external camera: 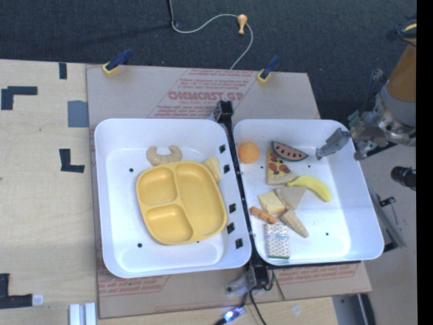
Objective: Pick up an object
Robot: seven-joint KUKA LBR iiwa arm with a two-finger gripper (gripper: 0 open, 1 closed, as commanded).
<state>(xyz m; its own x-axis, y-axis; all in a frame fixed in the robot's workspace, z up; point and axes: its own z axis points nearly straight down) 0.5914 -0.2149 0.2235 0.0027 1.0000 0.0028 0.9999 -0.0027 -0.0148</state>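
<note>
The right bin holds toy food: an orange, a watermelon slice, a pizza slice, a banana, bread pieces, a small carrot-like stick and a white packet. My gripper hangs over the bin's upper right corner, to the right of the watermelon and above the banana. Its fingers stand apart, open, with nothing between them.
The left bin holds a yellow divided plate, a beige pretzel-shaped piece and a pale yellow piece at the plate's far edge. Black clips line the wall between the bins. A cable runs along the dark floor behind.
</note>
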